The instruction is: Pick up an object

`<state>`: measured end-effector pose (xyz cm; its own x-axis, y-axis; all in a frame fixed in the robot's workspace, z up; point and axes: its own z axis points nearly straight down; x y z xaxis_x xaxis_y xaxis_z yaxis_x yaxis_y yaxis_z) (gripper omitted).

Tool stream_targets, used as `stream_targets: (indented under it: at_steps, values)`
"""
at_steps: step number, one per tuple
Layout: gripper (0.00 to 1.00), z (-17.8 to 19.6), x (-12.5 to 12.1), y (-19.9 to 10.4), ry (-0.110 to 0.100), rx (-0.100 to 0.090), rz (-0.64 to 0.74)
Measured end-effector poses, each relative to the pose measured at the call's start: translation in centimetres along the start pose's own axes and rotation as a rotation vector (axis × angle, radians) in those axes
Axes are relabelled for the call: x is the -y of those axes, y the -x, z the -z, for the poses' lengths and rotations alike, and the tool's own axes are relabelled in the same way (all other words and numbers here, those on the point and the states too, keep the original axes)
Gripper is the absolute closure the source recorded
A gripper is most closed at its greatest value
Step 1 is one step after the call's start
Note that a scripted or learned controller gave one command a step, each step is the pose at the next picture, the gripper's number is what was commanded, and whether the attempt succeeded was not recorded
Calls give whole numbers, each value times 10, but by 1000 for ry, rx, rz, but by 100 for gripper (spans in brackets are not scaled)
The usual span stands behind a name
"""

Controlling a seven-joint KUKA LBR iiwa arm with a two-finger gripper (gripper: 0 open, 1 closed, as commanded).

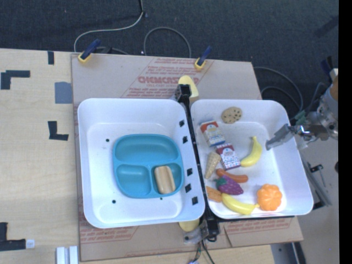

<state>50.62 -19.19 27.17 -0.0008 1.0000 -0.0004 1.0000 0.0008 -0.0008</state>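
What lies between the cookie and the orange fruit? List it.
In the camera view, between the cookie and the orange fruit lies a banana on bare bin floor.

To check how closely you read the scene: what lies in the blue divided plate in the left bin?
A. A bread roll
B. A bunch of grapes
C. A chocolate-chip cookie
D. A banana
A. The bread roll lies in the lower right compartment of the blue divided plate, while the cookie, bananas and grapes all lie in the right bin.
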Motion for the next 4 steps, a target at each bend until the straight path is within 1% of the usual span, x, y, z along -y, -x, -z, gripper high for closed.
stream_targets:
  at_steps: [1,2,3,4]
  values:
    - [0,-93,-47,-10,-6,-2,2]
    - [0,-184,-51,8,6,-1,-5]
    - [100,-170,-52,8,8,2,0]
    - [100,-186,-103,-65,5,2,7]
